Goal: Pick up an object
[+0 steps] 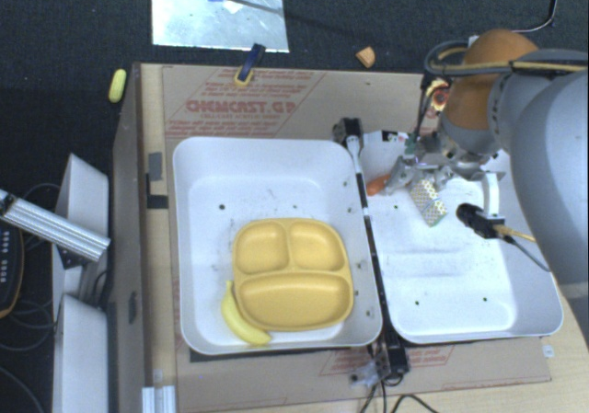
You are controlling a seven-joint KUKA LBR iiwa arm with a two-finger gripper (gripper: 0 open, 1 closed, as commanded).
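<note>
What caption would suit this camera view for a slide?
Robot gripper lowered into the right bin; yellow divided plate and banana lie in the left bin.

Divided plate [293,271] and banana [241,321] in left bin [198,218], touching

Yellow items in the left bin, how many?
2. A yellow divided plate sits in the left bin, toward its near side; a banana lies against the plate's near-left edge. Nothing else yellow is visible there.
</note>
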